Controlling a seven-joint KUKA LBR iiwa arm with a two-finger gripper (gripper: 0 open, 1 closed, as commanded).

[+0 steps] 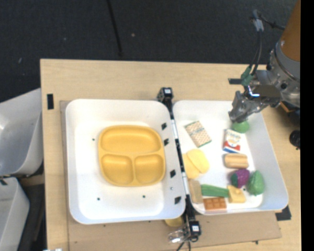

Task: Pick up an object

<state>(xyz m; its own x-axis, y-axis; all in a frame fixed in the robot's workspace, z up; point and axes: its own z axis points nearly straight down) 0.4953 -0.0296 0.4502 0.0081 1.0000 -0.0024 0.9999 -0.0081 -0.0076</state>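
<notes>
The small green object (pixel 241 126) lies in the right bin (pixel 272 156), near its upper right corner, directly under the gripper (pixel 240 114). It appears rounded; its long axis and heading cannot be determined, because the gripper covers its upper part. Whether the object sits between the fingers, and how far they are spread, cannot be determined either — the fingertips merge with it in this view.

Just below it stands a red-and-white carton (pixel 233 140), long axis running up-down in the frame with a slight tilt. Below that lies a tan bread roll (pixel 236 161), long axis left-right. Further down are a purple piece (pixel 240 178) and a green leafy piece (pixel 256 183), touching each other. To the left: a patterned green card (pixel 198 133), tilted; a yellow lump (pixel 197 162); a green bar (pixel 214 190), long axis left-right; and an orange block (pixel 215 204).

The left bin (pixel 78 192) holds a yellow divided plate (pixel 131 155) — three compartments, roughly centred.

The arm (pixel 282 82) enters from the right.
</notes>
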